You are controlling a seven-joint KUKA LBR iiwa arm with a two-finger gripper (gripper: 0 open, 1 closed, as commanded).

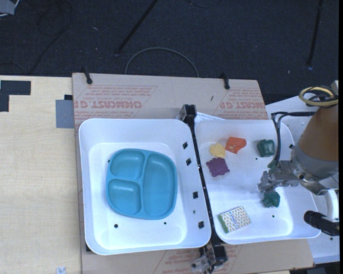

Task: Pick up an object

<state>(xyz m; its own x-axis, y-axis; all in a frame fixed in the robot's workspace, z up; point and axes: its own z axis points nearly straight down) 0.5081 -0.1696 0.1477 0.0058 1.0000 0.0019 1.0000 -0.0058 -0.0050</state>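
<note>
Gripper (270, 188) sits right above the dark green toy (270, 199), practically touching it; can't tell its grip state; green one's clearly the closest pick.

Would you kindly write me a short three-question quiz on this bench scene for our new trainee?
1. True or false: the blue divided plate lies in the left bin.
2. Which item in the right bin lies nearest the camera: A) orange piece, B) patterned packet, C) purple piece?
3. What colour is the object just below the gripper?

Key: 1 true; 2 B; 3 dark green.
</note>
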